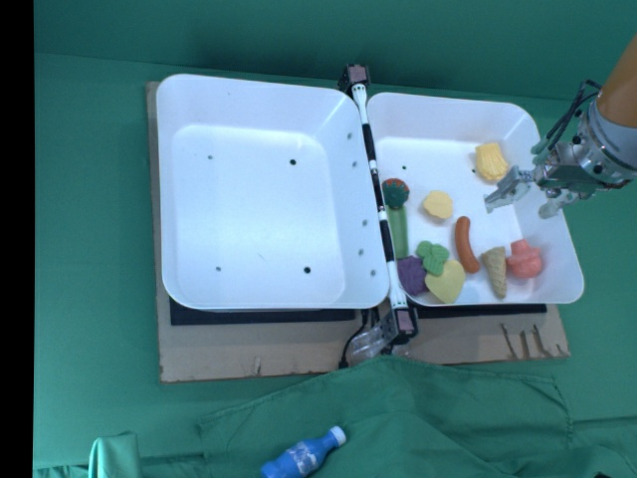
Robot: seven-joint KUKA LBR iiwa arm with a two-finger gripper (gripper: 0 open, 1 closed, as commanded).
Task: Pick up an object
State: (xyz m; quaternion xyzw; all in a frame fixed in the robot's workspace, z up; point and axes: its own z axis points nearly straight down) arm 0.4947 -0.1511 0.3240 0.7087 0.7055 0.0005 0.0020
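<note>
And here is the grey arm with its orange band coming in from the right edge of the frame, its two-finger metal gripper (528,193) hanging over the right-hand shallow white plastic bin (418,118), fingers spread apart with nothing between them. One finger (506,189) points toward the bin's middle, the other sits near the bin's right rim.

Just to the upper left of the gripper lies a bumpy yellow toy corn piece (490,161), close to that left finger but apart from it. Toward the bin's centre sits a small pale yellow rounded toy (437,205). Below it, a reddish-brown toy sausage (465,244) lies nearly upright in the frame, and beside that a tan toy ice-cream cone (495,270) with its tip pointing down. At the lower right corner rests a pink-red lumpy toy (525,259), just beside the cone.

Along the bin's left wall: a long green toy vegetable with a red-and-green top (396,217), then a purple grape-like toy (411,273), a green leafy clover-shaped toy (432,256) and a yellow heart-shaped toy (446,283), all bunched together and touching.

The left-hand white bin (199,118) lies in the frame's middle left. At the bottom, on the green cloth (119,347), a small blue plastic bottle with a white cap (303,454) lies on its side
</note>
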